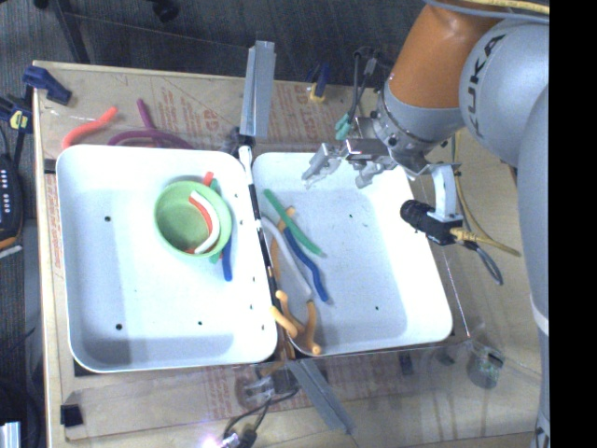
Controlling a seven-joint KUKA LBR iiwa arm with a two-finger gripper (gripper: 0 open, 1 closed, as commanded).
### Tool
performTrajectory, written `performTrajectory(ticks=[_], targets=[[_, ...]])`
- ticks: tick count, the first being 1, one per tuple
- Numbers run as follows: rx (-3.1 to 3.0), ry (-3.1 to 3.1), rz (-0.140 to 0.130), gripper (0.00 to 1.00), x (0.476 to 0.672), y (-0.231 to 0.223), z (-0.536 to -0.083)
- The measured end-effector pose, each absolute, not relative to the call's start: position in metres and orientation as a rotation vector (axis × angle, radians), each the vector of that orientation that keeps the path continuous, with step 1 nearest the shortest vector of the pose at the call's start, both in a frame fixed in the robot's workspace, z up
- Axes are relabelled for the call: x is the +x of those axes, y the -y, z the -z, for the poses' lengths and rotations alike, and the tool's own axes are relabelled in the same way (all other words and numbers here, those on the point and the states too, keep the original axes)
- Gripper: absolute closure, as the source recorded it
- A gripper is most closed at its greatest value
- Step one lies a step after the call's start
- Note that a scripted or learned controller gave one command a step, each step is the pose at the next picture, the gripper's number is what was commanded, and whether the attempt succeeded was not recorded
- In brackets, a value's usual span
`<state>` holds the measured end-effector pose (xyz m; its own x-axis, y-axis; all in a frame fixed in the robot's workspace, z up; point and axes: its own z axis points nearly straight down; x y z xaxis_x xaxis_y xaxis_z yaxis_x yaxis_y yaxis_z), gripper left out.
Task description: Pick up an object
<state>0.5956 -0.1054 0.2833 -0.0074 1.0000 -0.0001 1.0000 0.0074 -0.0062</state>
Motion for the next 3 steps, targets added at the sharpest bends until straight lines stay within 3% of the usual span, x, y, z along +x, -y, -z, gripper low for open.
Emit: performTrajectory(ticks=[1,2,3], targets=[[-1.938,2.468,-0.005,0.0,0.621,0.107,-0.153],[-1.988,2.437,-0.001,0.0,0.581,0.138,-0.094],[-1.981,2.442,-0.006,1.0,0.581,0.139,-0.104]])
